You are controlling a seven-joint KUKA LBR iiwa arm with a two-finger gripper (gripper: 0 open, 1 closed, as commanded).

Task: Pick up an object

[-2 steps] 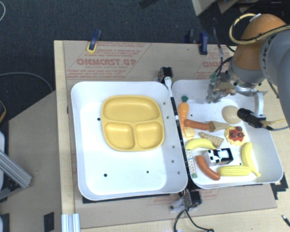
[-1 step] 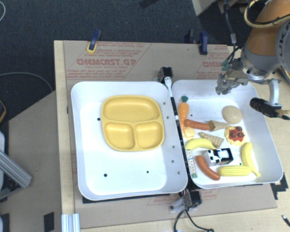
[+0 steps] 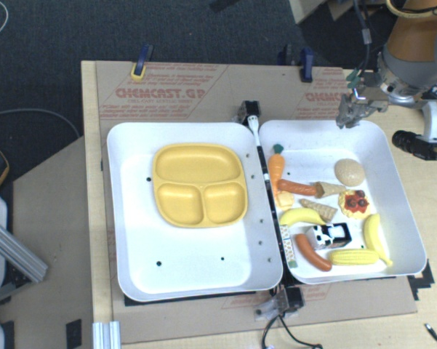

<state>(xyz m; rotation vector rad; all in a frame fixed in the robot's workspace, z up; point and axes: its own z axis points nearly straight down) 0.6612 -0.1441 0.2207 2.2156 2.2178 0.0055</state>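
The right white bin (image 3: 396,187) holds toy food: an orange carrot (image 3: 276,171), a hot dog (image 3: 298,188), a beige bun (image 3: 349,171), a small pizza piece (image 3: 354,203), two bananas (image 3: 299,215) (image 3: 374,235), a corn cob (image 3: 353,257), a sausage (image 3: 310,252) and a black-and-white cow figure (image 3: 329,234). My gripper (image 3: 348,118) hangs over the bin's far rim, above and behind the bun, apart from every object. Nothing shows between its fingers.
The left white bin (image 3: 131,217) holds a yellow three-compartment tray (image 3: 200,183). Clamps sit at the bench's far edge, one yellow (image 3: 139,69) and one blue (image 3: 306,65). The arm's orange and grey body (image 3: 414,38) fills the upper right corner.
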